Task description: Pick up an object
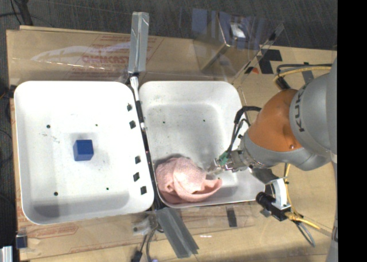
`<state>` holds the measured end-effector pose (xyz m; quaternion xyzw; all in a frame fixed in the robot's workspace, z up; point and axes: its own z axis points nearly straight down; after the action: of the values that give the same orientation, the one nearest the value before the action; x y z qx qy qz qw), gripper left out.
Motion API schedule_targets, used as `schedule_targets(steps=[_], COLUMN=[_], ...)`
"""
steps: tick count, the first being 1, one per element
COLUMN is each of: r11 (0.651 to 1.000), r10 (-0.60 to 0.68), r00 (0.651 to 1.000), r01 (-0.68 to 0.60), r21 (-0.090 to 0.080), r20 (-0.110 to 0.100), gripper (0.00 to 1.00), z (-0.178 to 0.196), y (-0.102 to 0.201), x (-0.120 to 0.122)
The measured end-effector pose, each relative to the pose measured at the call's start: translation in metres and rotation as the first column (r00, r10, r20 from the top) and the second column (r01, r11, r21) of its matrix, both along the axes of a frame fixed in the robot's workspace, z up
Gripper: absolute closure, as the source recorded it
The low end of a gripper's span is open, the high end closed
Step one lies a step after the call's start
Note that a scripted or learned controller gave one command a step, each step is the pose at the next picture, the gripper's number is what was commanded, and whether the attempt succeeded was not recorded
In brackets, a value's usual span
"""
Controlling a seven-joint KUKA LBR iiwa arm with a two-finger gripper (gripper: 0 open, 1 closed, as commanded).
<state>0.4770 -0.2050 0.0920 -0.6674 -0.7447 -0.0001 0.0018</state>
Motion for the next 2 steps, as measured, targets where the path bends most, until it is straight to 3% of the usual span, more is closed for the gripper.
schedule_targets(steps=[1,2], r11=[1.000,1.000], r10=[0.000,0.023], r00=[1.000,1.000], r01=[0.000,-0.023], r21=[-0.001,-0.003], r20=[0.000,0.003], gripper=[0.00,0.00], z=[0.000,0.000], y=[0.000,0.046], x=[0.000,0.025])
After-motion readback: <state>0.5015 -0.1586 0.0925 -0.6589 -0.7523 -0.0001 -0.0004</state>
